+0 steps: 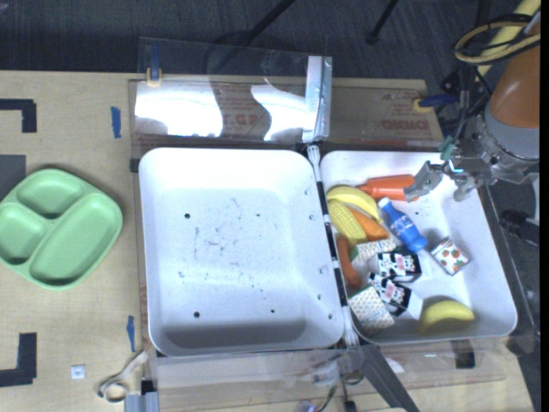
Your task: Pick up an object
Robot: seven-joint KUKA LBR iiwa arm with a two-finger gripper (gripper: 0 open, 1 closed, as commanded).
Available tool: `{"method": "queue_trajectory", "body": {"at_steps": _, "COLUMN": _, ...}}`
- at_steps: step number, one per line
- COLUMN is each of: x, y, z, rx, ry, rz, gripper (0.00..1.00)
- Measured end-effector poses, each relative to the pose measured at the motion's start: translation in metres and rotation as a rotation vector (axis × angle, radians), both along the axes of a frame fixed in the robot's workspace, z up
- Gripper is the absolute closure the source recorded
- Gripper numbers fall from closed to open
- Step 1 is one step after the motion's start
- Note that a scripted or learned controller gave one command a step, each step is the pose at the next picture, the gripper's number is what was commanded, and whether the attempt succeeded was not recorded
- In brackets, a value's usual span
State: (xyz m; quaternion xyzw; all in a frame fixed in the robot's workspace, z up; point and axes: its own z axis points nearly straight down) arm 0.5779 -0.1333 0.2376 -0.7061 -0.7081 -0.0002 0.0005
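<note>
Leftmost, a pale green plastic tray (56, 227) with three rounded compartments lies on the light wooden bench (69, 110), which carries black corner marks and bits of blue tape. Beyond the bench's far edge the floor is dark grey carpet, crossed by thin black stand legs. Next comes the left bin (232, 243), a shallow white tub with rounded corners, its matte floor scuffed with faint pencil-like scratches and a few dark dots. Behind it a clear plastic sheet (227, 101) catches a bright glare over brown cardboard.

The right bin (489, 256) touches the left one along a shared rim and holds a crowded heap: a yellow banana (352, 199) and a ribbed yellow corn cob (345, 220) at the left wall, an orange carrot (388, 184) beyond them, a blue bottle (403, 228) lying slantwise, black-and-white patterned boxes (395, 273) near the middle, a small white cube (449, 257) with red and green marks to the right, and a yellow lemon-like piece (446, 313) at the near edge.

The gripper (442, 181) hangs over the bin's far right part, just beside the carrot's tip, its grey fingers spread apart with nothing between them. Yellow cables (497, 37) loop above the arm's orange band (521, 101).
</note>
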Motion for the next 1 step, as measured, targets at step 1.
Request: {"method": "queue_trajectory", "body": {"at_steps": 1, "x": -0.0028, "y": 0.0060, "z": -0.1348, "rx": -0.001, "ry": -0.002, "rz": 0.053, "gripper": 0.00}}
